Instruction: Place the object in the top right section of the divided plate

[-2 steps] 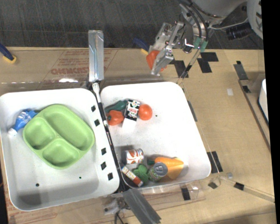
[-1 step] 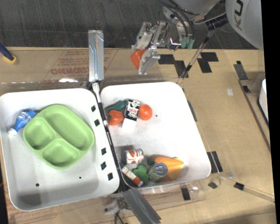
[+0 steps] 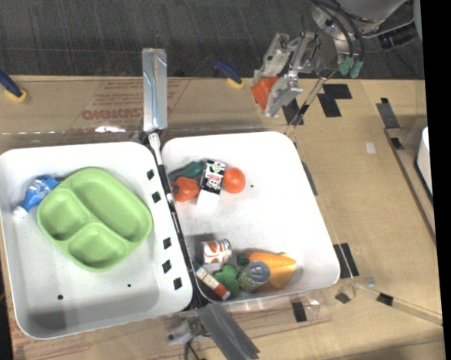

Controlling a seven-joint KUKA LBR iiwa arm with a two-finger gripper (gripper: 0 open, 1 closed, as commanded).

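Green plate (image 3: pixel 95 217) lies far to the left of my hand (image 3: pixel 275 95), which seems clamped on an orange thing (image 3: pixel 259 93), top-right section nearest.

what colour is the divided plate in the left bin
Light green, plain with no pattern; the divided plate shows clearly in the camera view.

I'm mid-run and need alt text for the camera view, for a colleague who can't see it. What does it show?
The grey arm's two-finger gripper hangs above the bench beyond the right white bin, an orange object between its fingers. The green divided plastic plate lies in the left white bin, its sections bare. Small toys, among them an orange-red ball, lie in the right bin.
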